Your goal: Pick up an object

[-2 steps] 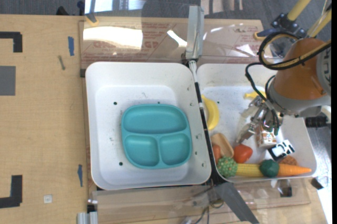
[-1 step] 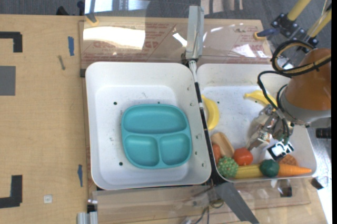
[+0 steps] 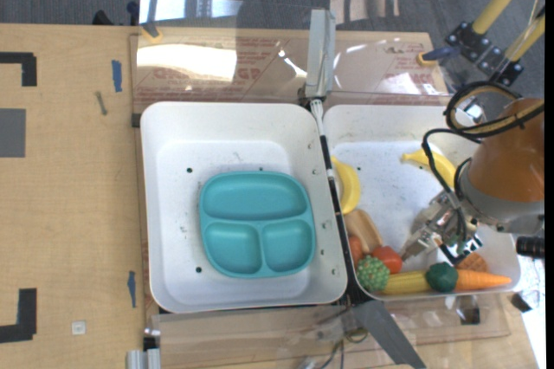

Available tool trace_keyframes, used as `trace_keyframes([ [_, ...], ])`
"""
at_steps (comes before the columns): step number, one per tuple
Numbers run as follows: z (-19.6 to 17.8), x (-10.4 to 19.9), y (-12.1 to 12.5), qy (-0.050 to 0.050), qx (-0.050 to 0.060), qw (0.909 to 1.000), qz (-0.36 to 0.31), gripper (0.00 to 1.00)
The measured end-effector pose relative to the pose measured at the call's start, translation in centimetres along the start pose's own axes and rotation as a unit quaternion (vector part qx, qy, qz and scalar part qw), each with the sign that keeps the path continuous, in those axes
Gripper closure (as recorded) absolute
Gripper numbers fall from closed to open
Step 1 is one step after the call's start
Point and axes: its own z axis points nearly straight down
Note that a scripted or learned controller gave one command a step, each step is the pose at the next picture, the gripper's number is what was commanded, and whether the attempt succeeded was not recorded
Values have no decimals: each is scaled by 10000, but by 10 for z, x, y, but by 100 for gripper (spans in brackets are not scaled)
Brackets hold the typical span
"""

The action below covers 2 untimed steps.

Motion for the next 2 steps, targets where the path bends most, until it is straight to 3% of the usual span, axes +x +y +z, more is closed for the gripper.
trace_keyframes([
  [1, 2, -69, 38, 17, 10, 9968, 795, 0],
  [2, 1, -52, -7, 22, 16, 9951, 985, 0],
])
